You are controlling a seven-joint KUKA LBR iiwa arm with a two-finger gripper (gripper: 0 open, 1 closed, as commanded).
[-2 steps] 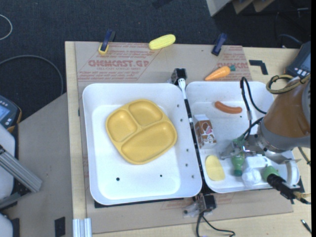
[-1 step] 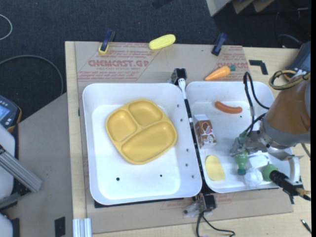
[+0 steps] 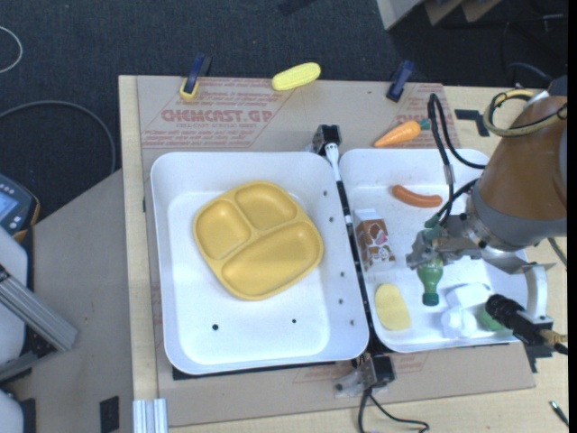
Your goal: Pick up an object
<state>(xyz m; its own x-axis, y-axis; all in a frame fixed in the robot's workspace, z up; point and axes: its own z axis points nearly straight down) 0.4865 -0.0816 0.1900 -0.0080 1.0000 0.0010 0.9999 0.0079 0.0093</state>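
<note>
My gripper (image 3: 429,260) sits at the green bottle (image 3: 431,287) — clamped or not, I can't tell. Brown packet (image 3: 373,240), yellow piece (image 3: 392,307), white lump (image 3: 463,312) crowd round.

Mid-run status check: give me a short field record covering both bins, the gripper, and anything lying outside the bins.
left bin: yellow divided plate, near the middle
right bin: orange sausage, brown-and-white packet, pale yellow piece, green bottle, white object
gripper: over the right bin, just above the green bottle; grasp cannot be told
outside bins: yellow banana and carrot on the bench, at the far side
</note>
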